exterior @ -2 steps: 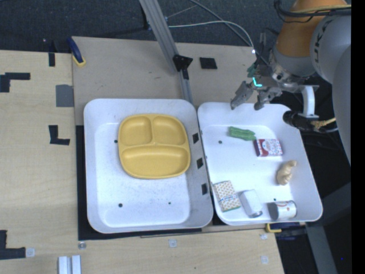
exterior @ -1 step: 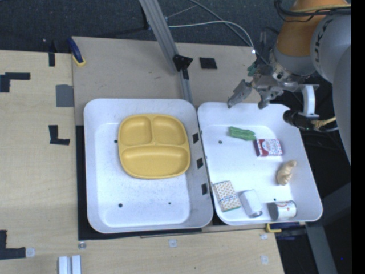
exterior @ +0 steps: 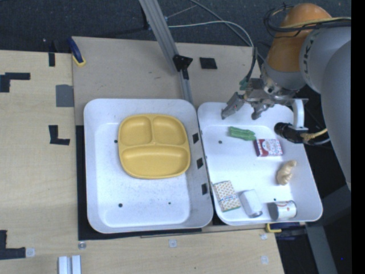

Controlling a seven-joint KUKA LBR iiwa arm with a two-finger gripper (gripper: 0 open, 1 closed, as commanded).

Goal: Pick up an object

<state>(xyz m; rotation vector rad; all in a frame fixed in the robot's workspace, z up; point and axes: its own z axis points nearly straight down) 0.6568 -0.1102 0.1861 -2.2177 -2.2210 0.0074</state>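
My gripper (exterior: 244,109) hangs over the far end of the right bin (exterior: 217,170), its two fingers spread open with nothing between them. Just below it lies a small green object (exterior: 242,133). A red and white packet (exterior: 268,147) sits to the right of that. A tan lumpy piece (exterior: 286,172) lies by the right wall. Along the near end sit a checkered packet (exterior: 226,195), a grey cylinder (exterior: 250,203) and a small can (exterior: 283,210).
The left bin (exterior: 102,210) holds a yellow divided plate (exterior: 154,145). A metal pole (exterior: 162,30) slants across the bench behind the bins. The grey arm with its orange band (exterior: 296,33) fills the upper right, with cables beside it.
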